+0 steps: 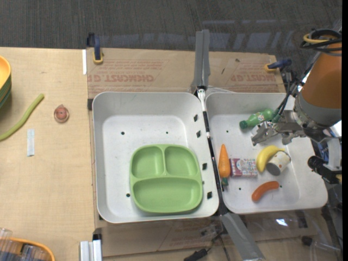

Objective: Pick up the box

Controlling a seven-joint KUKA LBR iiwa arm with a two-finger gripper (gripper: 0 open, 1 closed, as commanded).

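Note:
The box (pixel 243 167) is a small pink and white carton lying flat in the right bin (pixel 310 200), near its left wall. My gripper (pixel 271 137) hangs over the middle of that bin, up and to the right of the box and apart from it. Its two metal fingers (pixel 256 140) are spread open with nothing between them. A banana (pixel 266 157) lies just below the fingertips, between the gripper and the box.
A carrot (pixel 223 161) lies left of the box. A green bottle (pixel 256 119), a small round cup (pixel 278 162) and a sausage (pixel 265 190) share the bin. The left bin (pixel 109 145) holds a green divided plate (pixel 166 178).

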